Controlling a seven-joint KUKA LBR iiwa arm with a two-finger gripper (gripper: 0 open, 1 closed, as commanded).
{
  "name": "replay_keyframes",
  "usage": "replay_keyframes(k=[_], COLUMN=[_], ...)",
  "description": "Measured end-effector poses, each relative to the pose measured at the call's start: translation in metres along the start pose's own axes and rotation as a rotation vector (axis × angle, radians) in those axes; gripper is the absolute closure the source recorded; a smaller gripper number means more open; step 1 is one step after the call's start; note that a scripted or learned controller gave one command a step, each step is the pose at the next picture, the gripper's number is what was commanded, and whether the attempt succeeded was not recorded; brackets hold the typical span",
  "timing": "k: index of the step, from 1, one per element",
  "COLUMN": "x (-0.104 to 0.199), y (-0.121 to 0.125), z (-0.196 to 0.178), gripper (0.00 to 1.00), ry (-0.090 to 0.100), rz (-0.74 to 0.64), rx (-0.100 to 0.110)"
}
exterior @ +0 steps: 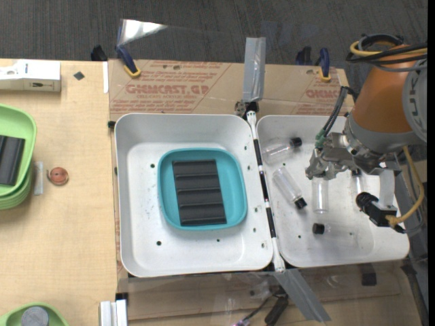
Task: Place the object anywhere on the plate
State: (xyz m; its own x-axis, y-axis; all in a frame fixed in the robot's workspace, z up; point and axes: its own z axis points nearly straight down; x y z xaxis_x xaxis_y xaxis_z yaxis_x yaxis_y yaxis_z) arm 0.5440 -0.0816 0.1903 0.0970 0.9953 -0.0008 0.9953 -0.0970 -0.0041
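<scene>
camera view: my gripper (325, 170) sits over the right bin (380, 246), right of centre frame, with my orange-banded wrist above it toward the upper right. cannot tell from this angle whether it is apart or together. three clear vials with black caps lie in that bin: one (280, 147) near its upper left corner, one (289, 188) tilted left of the gripper, one (318, 206) upright in frame just below the gripper. the teal plate (166, 195) lies centre frame in the left bin (132, 202), bearing a black ribbed block (198, 192).
</scene>
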Motion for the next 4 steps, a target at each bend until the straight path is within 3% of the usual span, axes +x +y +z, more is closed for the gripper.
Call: replay_keyframes(k=[1,2,3,4], x=[0.064,0.137,0.136,0.074], y=[-0.059,-0.057,-0.057,-0.031], z=[0.0,0.0,0.0,0.0], gripper=[1.0,1.0,0.0,0.0], ry=[0.0,-0.001,-0.001,-0.002], rz=[-0.109,-0.244,-0.243,-0.216], rx=[0.0,0.0,-0.001,-0.001])
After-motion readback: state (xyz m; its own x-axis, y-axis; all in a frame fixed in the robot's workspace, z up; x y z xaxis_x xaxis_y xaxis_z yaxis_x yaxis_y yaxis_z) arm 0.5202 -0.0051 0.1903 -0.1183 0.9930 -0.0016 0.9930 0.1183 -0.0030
